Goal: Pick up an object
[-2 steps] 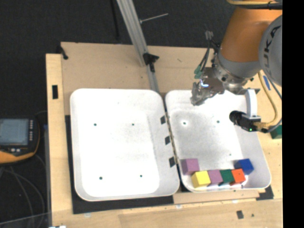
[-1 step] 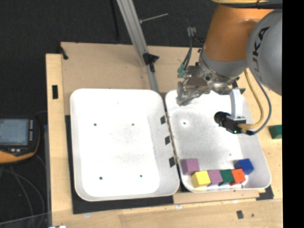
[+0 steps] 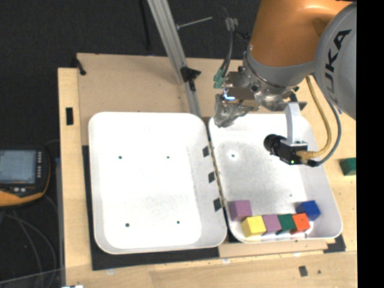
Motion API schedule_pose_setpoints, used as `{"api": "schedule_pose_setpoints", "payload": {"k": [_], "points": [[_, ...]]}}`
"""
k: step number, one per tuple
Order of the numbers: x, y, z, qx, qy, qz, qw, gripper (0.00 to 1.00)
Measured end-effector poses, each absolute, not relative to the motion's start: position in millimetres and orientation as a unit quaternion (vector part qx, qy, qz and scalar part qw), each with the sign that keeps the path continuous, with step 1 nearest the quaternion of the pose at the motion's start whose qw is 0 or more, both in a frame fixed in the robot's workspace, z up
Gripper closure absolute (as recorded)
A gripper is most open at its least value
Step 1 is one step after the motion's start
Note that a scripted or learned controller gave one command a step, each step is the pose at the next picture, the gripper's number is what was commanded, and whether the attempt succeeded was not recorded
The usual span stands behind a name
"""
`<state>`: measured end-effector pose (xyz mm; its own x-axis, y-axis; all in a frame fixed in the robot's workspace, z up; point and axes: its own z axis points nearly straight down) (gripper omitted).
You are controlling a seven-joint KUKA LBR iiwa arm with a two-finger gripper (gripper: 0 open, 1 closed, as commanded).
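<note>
Overhead | gripper (image 3: 223, 117) at right bin's (image 3: 264, 179) far-left corner, finger state cannot be told, nothing seen between them | blocks (image 3: 273, 221) clustered along right bin's near edge, well apart from gripper | left bin (image 3: 150, 179) beside it

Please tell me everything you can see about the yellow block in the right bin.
The yellow block is a small cube, plain and matte, like painted wood or foam. It rests flat on the floor of the right bin, near the front wall, leftmost in a row of blocks. A purple block sits against its right side.
</note>
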<state>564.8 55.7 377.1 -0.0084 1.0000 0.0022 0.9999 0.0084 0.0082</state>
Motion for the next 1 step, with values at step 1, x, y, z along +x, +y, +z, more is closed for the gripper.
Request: {"api": "schedule_pose_setpoints", "payload": {"k": [1], "points": [[532.0,96.5,363.1,0.705,0.71,0.0001,0.0,1.0]]}}
